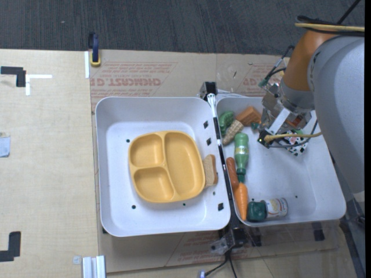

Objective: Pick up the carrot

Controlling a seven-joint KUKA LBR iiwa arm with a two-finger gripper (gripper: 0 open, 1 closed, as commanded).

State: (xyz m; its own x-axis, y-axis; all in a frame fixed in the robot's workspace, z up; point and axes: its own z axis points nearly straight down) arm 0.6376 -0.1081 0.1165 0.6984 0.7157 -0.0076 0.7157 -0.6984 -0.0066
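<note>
Against the left wall of the right bin [324, 210], the carrot [240, 200] lies lengthwise below a green bottle [240, 152], leaving little room on that side. The gripper [272, 133] hangs over the bin's far end, well apart; its grasp I cannot tell.

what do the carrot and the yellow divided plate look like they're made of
The carrot looks like moulded toy plastic: even orange, smooth, faint sheen. The yellow divided plate also seems plastic, matte to satin, with soft rounded ridges between its three compartments. Neither can be confirmed from the look alone.
</note>
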